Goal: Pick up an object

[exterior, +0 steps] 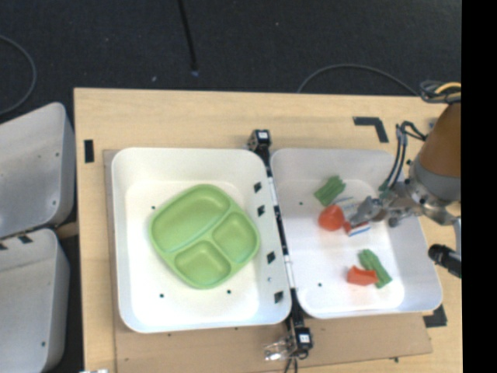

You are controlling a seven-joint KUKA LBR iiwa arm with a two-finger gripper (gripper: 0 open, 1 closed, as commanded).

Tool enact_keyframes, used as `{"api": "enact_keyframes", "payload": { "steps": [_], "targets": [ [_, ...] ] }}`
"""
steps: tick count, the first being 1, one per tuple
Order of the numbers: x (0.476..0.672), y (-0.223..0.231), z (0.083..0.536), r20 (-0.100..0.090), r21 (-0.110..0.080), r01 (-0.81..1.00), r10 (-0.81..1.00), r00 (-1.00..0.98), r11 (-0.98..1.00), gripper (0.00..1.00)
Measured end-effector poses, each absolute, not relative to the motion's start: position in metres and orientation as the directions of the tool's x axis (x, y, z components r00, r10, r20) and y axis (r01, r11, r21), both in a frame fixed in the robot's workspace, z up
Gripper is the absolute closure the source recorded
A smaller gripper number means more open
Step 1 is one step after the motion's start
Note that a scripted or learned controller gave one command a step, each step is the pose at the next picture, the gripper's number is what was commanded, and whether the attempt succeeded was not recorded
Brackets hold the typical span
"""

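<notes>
from above, the grey arm with its orange band (443, 142) reaches in from the right over the right-hand shallow white bin (311, 286), and its gripper (362, 215) sits low inside that bin, pointing left. whether the gripper is released or clenched cannot be told from this angle; the metal parts blur together, and a small blue-and-red streak shows just beneath the tip. nothing can be made out held in it.

just beside the gripper tip, on its left, lies a rounded orange-red object (331, 218), close enough that contact cannot be ruled in or out. above that, a ribbed green block (330, 189) rests tilted on the bin floor. nearer the front of the same bin, a small red piece (359, 275) lies touching a second green ribbed piece (376, 267), well apart from the gripper.

the left-hand shallow white bin (128, 301) holds a light green plastic divided plate with three compartments (203, 235), lying flat and turned at a slant. both bins sit side by side on the pale wooden surface (171, 119).
</notes>
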State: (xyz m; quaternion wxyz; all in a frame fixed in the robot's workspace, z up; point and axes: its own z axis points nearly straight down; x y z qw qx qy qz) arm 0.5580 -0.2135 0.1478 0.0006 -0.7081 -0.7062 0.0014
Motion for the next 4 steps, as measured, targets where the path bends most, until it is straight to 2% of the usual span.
{"api": "enact_keyframes", "payload": {
  "steps": [1,2,3,4],
  "targets": [
    [0.560,-0.215,0.162,-0.004,0.005,1.000,1.000,0.005,-0.005,1.00],
    [0.556,-0.222,0.207,-0.003,0.005,1.000,1.000,0.008,-0.008,1.00],
    [0.557,-0.223,0.213,-0.002,0.003,1.000,1.000,0.008,-0.008,1.00],
    [0.551,-0.181,0.218,0.000,0.001,1.000,1.000,-0.005,0.005,1.00]
  ]
}}
